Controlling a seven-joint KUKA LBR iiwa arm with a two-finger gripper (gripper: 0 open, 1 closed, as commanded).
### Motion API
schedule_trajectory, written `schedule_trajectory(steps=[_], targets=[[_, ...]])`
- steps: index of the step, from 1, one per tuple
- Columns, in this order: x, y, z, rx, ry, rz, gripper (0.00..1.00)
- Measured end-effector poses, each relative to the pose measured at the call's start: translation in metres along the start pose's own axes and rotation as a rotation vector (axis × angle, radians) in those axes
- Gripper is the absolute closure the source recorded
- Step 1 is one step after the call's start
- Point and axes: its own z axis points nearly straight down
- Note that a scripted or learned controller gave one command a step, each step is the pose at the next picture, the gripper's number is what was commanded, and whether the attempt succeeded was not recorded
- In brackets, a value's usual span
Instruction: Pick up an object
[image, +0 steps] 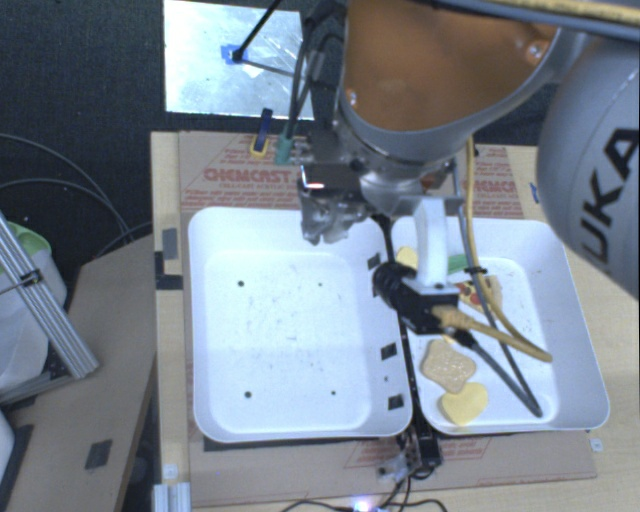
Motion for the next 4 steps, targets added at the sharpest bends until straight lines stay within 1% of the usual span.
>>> schedule_trajectory(steps=[1,2,3,4], targets=[[-0.041,0.043,-0.053,-0.007,-0.002,0.016,1.00],[-0.052,-0.002,0.080,0.015,-0.009,0.014,1.00],[-0.123,0.001,0.083,0.000,-0.005,0.021,1.00],[-0.151,0.042,-0.008,-0.012,-0.004,0.016,1.00]])
